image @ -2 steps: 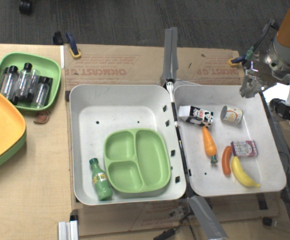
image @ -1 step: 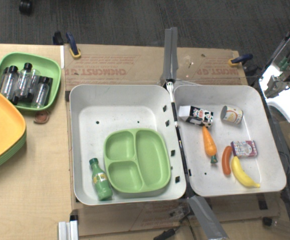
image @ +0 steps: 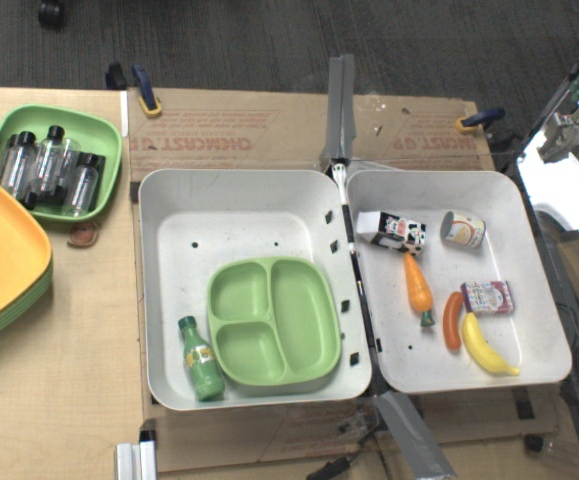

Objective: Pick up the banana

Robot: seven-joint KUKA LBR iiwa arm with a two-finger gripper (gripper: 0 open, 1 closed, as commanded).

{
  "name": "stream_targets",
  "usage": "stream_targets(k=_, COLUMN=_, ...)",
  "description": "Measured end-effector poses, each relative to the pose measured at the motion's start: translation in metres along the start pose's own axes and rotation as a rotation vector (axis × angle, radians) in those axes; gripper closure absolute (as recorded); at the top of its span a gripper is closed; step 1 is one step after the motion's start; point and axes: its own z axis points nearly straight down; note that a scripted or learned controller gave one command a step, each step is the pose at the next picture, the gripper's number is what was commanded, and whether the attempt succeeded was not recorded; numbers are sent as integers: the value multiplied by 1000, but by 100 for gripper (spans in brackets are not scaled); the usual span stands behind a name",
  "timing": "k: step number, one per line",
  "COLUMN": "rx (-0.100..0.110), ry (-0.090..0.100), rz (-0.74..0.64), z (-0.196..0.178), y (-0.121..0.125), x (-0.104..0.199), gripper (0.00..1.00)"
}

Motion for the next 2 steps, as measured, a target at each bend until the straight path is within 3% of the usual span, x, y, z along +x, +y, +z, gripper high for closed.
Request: stream_targets(k=2, rx=2, ry=0, rz=229, z=-66, y=29, x=1, gripper=100)
